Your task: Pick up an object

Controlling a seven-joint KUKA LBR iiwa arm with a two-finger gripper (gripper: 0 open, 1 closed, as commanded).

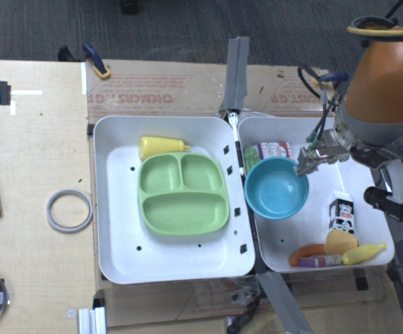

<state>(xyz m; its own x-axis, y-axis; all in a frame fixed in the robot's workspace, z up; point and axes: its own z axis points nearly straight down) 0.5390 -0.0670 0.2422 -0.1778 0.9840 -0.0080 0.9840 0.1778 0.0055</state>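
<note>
Robotics lab, not a home: grey-and-orange arm point(378, 82) over a plywood table point(27, 158), two white bins point(111, 207) clamped on cardboard, grey carpet point(187, 12).

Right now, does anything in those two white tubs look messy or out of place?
Mostly tidy. The green divided plate lies flat in the left bin. The one oddity: the blue bowl in the right bin sits pushed against the divider, partly covering a small packet. Nothing looks spilled or broken.

Blue bowl point(276, 188) looks like smooth glossy plastic, same for the green divided plate point(184, 193) at its 9 o'clock. White bins point(114, 207) are matte plastic, and the bench point(34, 145) is pale unfinished-looking wood.
</note>
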